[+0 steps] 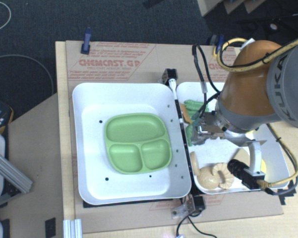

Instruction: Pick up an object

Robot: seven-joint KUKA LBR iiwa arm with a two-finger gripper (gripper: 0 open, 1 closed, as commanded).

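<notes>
My gripper (201, 132) hangs low over the left side of the right bin (272, 150), under the orange wrist band. A green object (193, 105) lies at the bin's far left corner, with a small tan piece (185, 115) beside it. Another bit of green (190, 134) shows right at the gripper's left, against the bin wall. A beige knotted, bread-like object (213, 176) rests in the near left corner, apart from the gripper. The arm hides much of this bin.
The left bin (84, 133) holds a green divided plate (138, 143) at its middle. A black clip (169, 76) sits at the far end of the wall between the bins. Cables loop over the right bin's far rim.
</notes>
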